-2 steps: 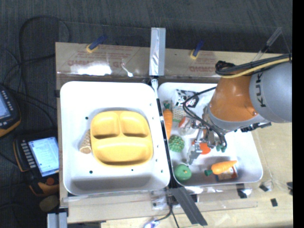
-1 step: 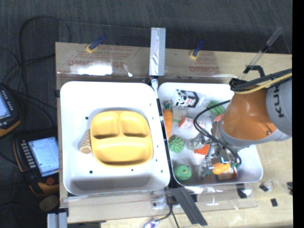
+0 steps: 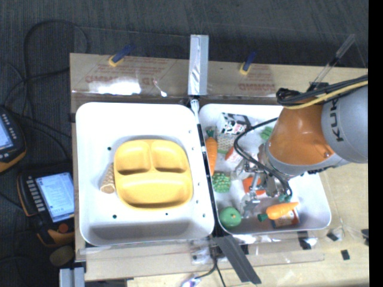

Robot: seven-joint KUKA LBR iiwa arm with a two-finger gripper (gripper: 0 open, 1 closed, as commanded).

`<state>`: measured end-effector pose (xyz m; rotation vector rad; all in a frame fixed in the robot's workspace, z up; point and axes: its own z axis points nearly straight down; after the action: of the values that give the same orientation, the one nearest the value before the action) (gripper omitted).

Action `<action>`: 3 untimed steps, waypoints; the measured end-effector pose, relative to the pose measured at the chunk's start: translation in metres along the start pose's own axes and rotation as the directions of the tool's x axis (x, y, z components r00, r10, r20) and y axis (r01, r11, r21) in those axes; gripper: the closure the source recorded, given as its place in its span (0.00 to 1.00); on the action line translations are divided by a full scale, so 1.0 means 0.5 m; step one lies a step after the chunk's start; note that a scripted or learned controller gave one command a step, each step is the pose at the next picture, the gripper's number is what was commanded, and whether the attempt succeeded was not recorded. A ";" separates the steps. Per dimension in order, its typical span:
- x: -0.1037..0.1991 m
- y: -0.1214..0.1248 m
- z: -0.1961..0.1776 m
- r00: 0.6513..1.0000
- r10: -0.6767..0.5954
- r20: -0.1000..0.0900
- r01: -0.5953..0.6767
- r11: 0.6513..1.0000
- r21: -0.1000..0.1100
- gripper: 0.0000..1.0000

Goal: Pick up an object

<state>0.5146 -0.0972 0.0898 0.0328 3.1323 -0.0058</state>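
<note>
My gripper hangs low over the middle of the right bin, below the orange wrist band. Toys lie around it. A green ball sits to its lower left and a green bumpy piece to its left. An orange carrot-like toy lies just to its lower right. Another orange carrot lies along the bin's left wall, with a red and white piece beside it. The arm hides part of the bin's middle.
The left bin holds a yellow divided plate with a tan cone-like toy at its left edge. A black and white item and a pale green piece lie at the back of the right bin.
</note>
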 end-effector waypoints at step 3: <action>0.003 -0.088 -0.001 0.985 -0.171 0.005 0.171 0.985 0.001 0.00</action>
<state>0.5122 -0.1412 0.0907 -0.2360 3.1188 -0.0075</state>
